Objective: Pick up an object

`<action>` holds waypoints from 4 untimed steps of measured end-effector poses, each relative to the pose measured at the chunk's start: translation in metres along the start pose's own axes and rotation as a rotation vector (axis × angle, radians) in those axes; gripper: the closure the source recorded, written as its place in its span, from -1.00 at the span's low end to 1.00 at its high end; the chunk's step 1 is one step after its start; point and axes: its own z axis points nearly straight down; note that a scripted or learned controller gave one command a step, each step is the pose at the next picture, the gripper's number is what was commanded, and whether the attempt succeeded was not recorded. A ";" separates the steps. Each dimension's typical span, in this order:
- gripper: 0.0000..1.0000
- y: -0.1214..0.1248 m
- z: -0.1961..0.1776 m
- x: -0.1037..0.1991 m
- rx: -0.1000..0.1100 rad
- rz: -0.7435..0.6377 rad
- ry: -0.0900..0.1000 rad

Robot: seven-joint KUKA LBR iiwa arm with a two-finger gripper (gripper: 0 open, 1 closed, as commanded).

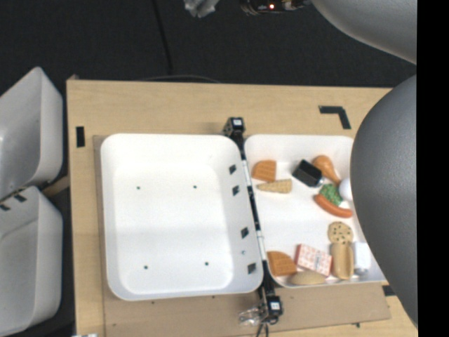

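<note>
1. The left bin (168,213) shows a bare white floor with raised, rounded edges, and a black-clipped divider (247,209) separates it from the right bin (298,220).
2. The grey arm (396,209) bulks over the right bin's right side, covering that edge; its claw is hidden, so its state cannot be told.
3. Both bins sit on a tan wooden bench (210,107), with dark floor beyond and white blocks (24,195) at the left.
4. The pickable things crowd the right bin. Near the top lie an orange wedge (264,170), a pale cone-like piece (275,186), a black block (306,173) and a drumstick-shaped piece (325,166).
5. Just below sits a carrot with green leaves (331,201), beside the arm.
6. Along the bottom edge lie another orange wedge (282,262), a pink patterned packet (313,259), a speckled cookie (340,232), a bread-like roll (342,260) and a pale oval (307,279), packed close together.
</note>
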 end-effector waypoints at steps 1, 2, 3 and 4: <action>1.00 -0.035 0.147 0.012 0.034 0.001 -0.007; 1.00 -0.001 0.125 0.012 0.014 -0.004 -0.004; 1.00 -0.002 0.012 0.001 0.004 -0.009 0.001; 1.00 -0.033 0.148 -0.023 0.033 0.009 -0.008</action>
